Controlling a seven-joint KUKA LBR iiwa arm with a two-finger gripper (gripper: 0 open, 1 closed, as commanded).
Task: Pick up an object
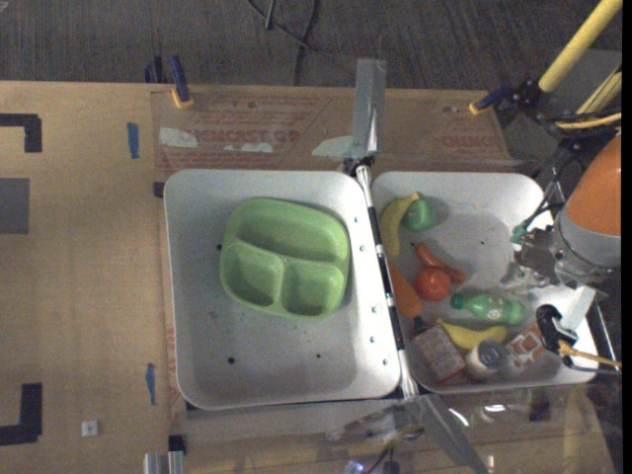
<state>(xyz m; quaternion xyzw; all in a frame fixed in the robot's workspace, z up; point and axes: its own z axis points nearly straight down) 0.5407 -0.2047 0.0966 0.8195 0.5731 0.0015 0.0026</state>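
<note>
So the gripper [525,270] is sitting at the right side of the right bin [474,191], and honestly I can't tell whether it's open or closed, the wrist blocks too much from this angle. Nothing looks held as far as I can see. The closest thing to grab is the green bottle [488,308], which lies just to the lower left of the gripper, flat on its side with its long axis running roughly left-right across the bin, cap end pointing away from the arm. My guess is the arm only needs a short shift left and toward the near edge, then come down across the bottle's narrow width. Using the bottle as the anchor: one tomato [432,283] just left of it, one carrot [407,294] further left by the divider, one orange pepper-ish thing [434,259] above the tomato, one banana [474,334] right below the bottle, another banana [393,220] well up-left with one green pear-shaped fruit [422,213] touching it, one small carton [436,353] and one can [486,357] below. The left bin [197,344] has one green divided plate [286,257]. Stuff is packed tight around the bottle, so bumping a neighbour seems likely.
</note>
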